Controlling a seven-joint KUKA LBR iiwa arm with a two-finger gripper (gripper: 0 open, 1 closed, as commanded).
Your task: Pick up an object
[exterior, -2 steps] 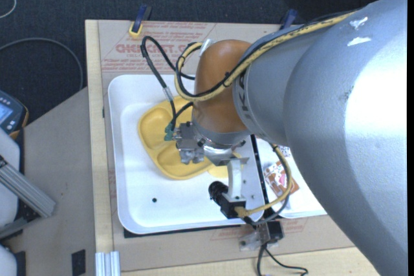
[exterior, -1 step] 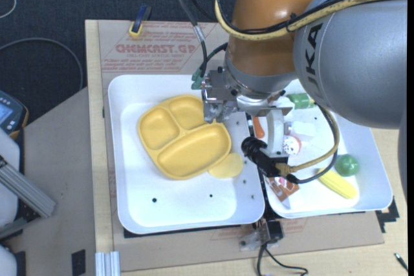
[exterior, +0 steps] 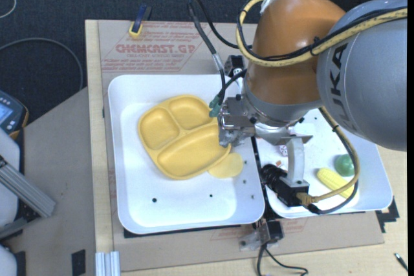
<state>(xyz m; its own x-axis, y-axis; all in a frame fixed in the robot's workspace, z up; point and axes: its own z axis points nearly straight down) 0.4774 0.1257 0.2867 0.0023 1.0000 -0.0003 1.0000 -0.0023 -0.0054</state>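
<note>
Looming closest to the lens, the grey arm (exterior: 369, 68) with its orange band (exterior: 294, 35) reaches in over the right bin (exterior: 381, 194) and covers most of it. Below the band, the end effector (exterior: 228, 129) sits at the right edge of the yellow divided plate (exterior: 181, 136), at the boundary between the two bins; whether its fingers are spread or pressed together cannot be told, since the wrist housing hides them. That plate lies tilted in the left bin (exterior: 123, 158), stretching away to the left of the end effector, with two small compartments on its upper side and one large one below. A pale yellow flat disc (exterior: 228, 167) peeks out from under the plate's lower right edge, just below the end effector. Farther to the right, in the right bin, a yellow banana-like piece (exterior: 333, 179) lies beside a green rounded object (exterior: 345, 165), the two touching or nearly so. Both bins rest on the brown surface (exterior: 155, 48), printed with red lettering.
</note>
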